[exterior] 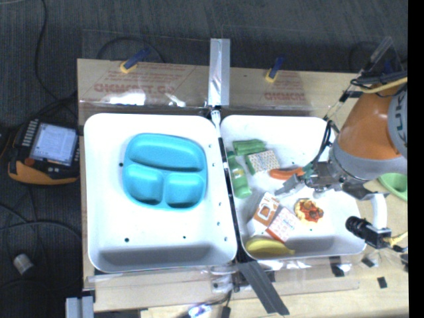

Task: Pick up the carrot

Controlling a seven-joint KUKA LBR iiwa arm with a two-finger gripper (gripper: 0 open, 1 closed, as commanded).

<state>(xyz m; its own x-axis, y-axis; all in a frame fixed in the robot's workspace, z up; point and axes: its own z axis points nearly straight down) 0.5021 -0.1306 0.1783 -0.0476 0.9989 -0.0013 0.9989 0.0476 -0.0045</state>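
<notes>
Hovering low over the right bin [311, 126] near its right wall, the gripper [306, 179] sits just beside the carrot [285, 173]; whether its fingers are parted or closed cannot be told. The carrot lies mid-bin, right of a green packet [248, 147]. The left bin [99, 177] holds a blue tray [164, 171].

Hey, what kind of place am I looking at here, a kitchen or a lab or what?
Most likely a robotics lab bench, not a kitchen. A grey and orange robot arm reaches over two white bins clamped to a board, one bin holds toy food like a carrot and a banana, and loose cables run across the carpet.
</notes>
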